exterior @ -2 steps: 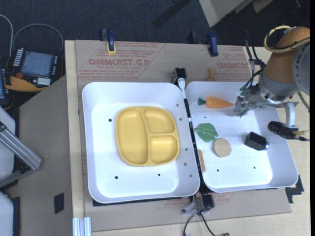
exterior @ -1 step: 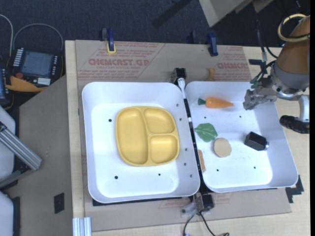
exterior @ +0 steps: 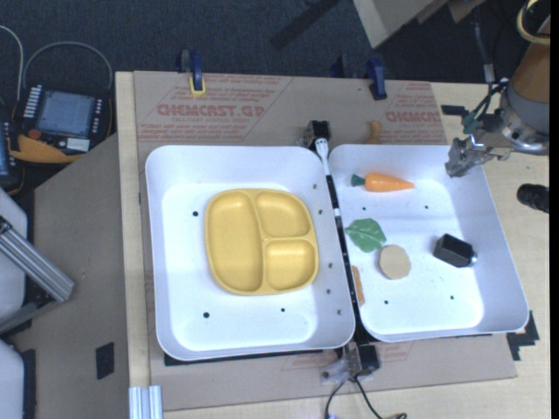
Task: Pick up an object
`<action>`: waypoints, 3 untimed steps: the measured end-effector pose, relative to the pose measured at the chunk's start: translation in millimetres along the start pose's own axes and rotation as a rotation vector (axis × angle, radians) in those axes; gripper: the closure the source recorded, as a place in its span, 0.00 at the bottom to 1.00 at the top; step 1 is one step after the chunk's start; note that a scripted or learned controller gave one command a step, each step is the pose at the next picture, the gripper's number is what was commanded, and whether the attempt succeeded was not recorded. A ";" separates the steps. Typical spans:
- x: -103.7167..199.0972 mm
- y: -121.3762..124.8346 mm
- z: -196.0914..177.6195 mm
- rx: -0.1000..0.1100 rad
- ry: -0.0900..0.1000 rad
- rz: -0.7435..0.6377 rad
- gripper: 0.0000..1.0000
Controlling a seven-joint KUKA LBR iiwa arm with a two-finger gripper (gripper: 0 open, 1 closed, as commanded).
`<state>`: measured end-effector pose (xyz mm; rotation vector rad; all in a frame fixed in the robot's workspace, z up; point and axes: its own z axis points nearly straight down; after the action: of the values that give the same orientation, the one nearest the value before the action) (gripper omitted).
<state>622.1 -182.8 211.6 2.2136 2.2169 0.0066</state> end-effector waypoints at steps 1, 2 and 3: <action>-0.4 2.1 -54.7 0.000 0.000 0.000 1.00; 46.0 -21.6 -56.1 0.011 0.005 -0.003 1.00; 103.6 -33.1 -43.0 0.013 0.006 -0.004 1.00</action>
<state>588.5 -79.1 254.0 2.2185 2.2311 -0.0009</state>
